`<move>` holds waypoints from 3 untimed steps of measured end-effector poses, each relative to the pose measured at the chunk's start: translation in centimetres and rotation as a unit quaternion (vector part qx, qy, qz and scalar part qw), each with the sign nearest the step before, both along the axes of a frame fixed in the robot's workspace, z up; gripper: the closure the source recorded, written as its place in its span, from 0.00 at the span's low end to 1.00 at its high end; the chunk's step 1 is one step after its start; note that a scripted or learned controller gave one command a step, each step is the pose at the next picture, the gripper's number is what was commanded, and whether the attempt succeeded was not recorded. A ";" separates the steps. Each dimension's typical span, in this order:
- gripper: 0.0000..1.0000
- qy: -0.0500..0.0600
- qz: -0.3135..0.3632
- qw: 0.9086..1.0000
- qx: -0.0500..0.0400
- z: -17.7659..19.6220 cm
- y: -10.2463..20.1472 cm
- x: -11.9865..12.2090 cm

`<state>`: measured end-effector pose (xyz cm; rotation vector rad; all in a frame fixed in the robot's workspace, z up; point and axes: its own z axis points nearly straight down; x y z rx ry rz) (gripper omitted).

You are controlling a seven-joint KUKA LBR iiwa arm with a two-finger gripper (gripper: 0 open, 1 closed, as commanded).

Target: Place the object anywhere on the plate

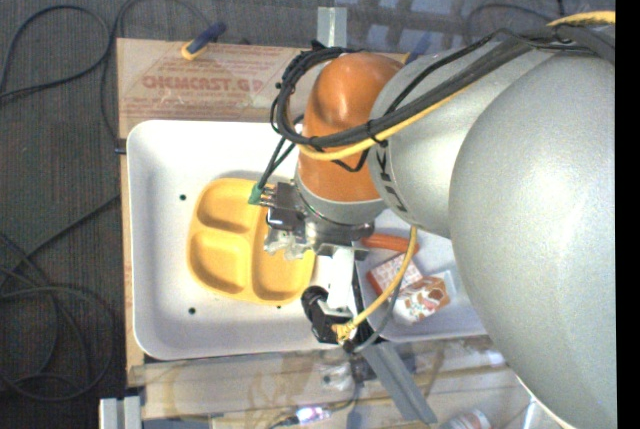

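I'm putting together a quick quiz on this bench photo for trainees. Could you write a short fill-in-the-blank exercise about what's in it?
1. The divided plate is coloured ____.
2. The plate lies inside a shallow ____ bin.
3. The band above the arm's wrist is coloured ____.
4. Of the two bins, the plate's bin is the one on the view's ____ side.

Missing words: yellow; white; orange; left

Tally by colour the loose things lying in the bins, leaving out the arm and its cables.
Yellow: 1, the sectioned plate
Orange: 1, a thin stick-like object
White with red print: 1, a packet
Total: 3 that can be made out; the arm covers much of the right bin.
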<state>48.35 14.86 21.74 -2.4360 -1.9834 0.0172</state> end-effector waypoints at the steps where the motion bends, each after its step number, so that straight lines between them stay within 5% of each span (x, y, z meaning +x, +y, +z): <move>1: 1.00 -0.001 -0.117 0.993 0.000 2.1 -11.0 2.7; 2: 1.00 0.000 -0.015 1.000 0.001 -0.2 -5.2 1.9; 3: 1.00 0.000 -0.043 0.999 0.000 -3.7 -6.2 4.7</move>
